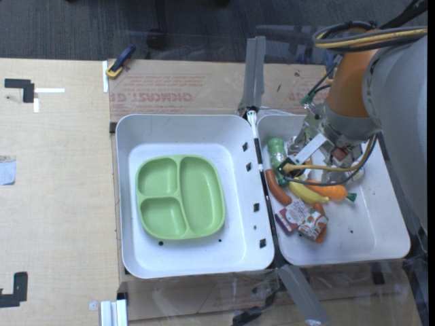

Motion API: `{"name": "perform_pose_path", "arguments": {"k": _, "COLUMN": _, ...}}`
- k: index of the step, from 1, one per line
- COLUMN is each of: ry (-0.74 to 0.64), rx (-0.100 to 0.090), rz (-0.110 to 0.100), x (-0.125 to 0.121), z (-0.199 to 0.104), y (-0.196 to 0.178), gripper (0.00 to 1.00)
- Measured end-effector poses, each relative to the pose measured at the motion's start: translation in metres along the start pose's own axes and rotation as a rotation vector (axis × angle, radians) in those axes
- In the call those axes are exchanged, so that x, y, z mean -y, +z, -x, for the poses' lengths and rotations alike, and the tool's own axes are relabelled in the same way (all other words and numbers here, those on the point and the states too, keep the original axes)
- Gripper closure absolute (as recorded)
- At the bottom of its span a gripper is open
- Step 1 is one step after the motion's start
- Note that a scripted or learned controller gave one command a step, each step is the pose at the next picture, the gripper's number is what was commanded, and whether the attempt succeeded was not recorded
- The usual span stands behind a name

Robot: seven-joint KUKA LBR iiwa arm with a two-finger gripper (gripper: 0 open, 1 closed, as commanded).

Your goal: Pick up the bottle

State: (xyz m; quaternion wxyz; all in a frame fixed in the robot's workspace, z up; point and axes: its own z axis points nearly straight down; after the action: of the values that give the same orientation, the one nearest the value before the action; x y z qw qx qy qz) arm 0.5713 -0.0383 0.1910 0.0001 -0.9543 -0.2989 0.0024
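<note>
A green bottle lies in the right bin, close to its left wall near the back. My gripper hangs low over the back of that bin, just right of the bottle, with the wrist covering its tips. Nothing shows between the fingers. Part of the bottle's right side is hidden by the gripper's bracket.
In front of the bottle lie a red sausage-like toy, a yellow banana, an orange carrot and a red snack pouch. The left bin holds a green divided plate.
</note>
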Motion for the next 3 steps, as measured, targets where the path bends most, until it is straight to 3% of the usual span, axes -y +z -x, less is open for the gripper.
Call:
{"name": "perform_pose_path", "arguments": {"k": 1, "ry": 0.090, "rx": 0.000, "rz": 0.000, "x": 0.036, "z": -0.063, "y": 0.000, "gripper": 0.00}}
{"name": "perform_pose_path", "arguments": {"k": 2, "ry": 0.159, "rx": -0.014, "rz": 0.029, "x": 0.059, "z": -0.087, "y": 0.059, "gripper": 0.00}}
{"name": "perform_pose_path", "arguments": {"k": 3, "ry": 0.132, "rx": -0.001, "rz": 0.002, "x": 0.019, "z": -0.068, "y": 0.032, "gripper": 0.00}}
